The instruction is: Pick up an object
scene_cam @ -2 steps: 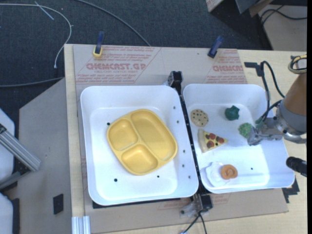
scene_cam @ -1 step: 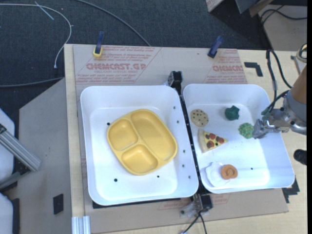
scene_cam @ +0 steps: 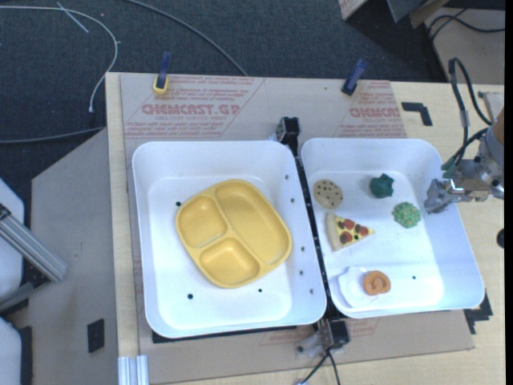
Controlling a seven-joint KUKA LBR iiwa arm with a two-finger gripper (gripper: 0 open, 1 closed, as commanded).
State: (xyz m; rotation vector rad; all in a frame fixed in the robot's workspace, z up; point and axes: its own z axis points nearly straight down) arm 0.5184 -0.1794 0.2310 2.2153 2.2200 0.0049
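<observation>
A: Five small toy foods lie in the right white bin [scene_cam: 457, 239]: what would grip easiest?

B: Probably the bumpy light-green plastic broccoli [scene_cam: 406, 214], nearest the metal gripper [scene_cam: 439, 196] at the bin's right wall. It looks light, rigid, rounded; pinch across its middle. The gripper holds nothing; its opening I cannot tell

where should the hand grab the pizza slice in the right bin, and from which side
Probably straight from above. The pizza slice lies flat on the floor of the right bin, so only its thin edges offer purchase. Close across the two long straight edges, nearer the pointed tip toward the cookie, where it is narrowest. The hand sits by the bin's right rim.
</observation>
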